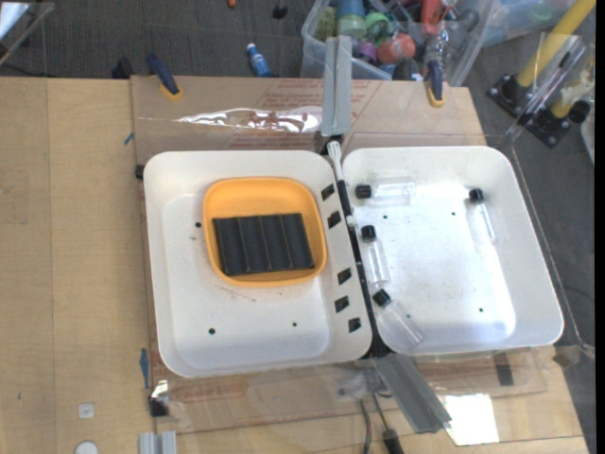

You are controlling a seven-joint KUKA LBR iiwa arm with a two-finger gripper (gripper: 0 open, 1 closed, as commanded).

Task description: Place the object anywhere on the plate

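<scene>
The black ridged block [263, 244] lies flat in the middle of the orange plate [227, 197], so the job looks done. I think the next move is just to leave it alone and not bump it. I cannot tell if the pincer is apart or together.

The left bin [246, 334] holds the plate. To the right of the plate, the right bin [444, 320] holds a few clear tubes [375, 261] with black caps. Far behind the plate, a clear tub [317, 41] holds many bright toys.
</scene>
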